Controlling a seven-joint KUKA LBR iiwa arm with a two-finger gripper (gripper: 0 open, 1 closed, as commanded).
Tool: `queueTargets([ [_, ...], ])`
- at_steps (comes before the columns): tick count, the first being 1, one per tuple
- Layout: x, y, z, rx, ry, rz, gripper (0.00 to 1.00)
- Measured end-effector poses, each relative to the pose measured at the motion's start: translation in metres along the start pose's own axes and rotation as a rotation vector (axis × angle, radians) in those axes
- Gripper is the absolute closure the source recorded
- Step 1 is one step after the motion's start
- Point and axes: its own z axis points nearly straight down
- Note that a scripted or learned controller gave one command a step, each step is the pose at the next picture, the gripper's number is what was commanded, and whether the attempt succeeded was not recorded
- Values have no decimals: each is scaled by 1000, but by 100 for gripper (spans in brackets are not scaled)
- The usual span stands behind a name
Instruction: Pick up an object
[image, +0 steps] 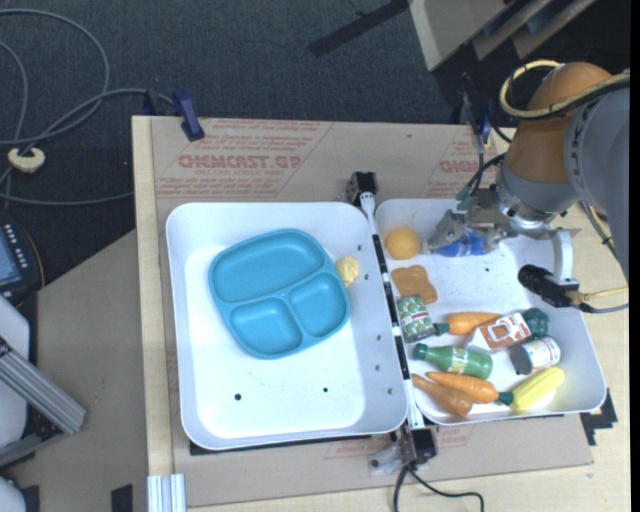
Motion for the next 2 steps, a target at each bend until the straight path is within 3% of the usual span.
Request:
queueTargets([
  [1, -42, 27, 27, -7, -3, -1, 0],
  [2, -40, -4, 39, 7, 2, 0, 0],
])
